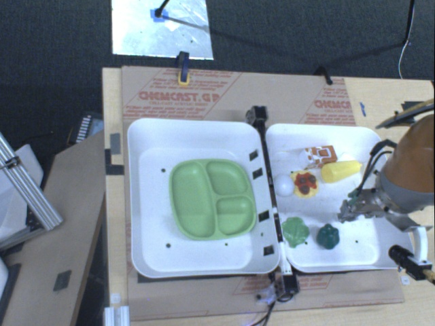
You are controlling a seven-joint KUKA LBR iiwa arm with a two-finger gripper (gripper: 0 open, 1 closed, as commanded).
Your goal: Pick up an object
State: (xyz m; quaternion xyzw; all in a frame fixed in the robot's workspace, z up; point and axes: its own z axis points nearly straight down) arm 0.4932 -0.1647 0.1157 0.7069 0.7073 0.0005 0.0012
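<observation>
Hiding gripper [348, 209] fingertips: grey wrist [397, 197].

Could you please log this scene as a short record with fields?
left bin: holds a green divided plate
right bin: white ball, yellow piece, orange-and-white item, red-and-yellow item, light green toy, dark green toy
claw: over right bin, right of the dark green toy

"CHEMCAST GP" printed in red on brown sheet [204, 90]

Two bins [146, 141], one green tray [211, 199], six small objects [328, 236].
</observation>
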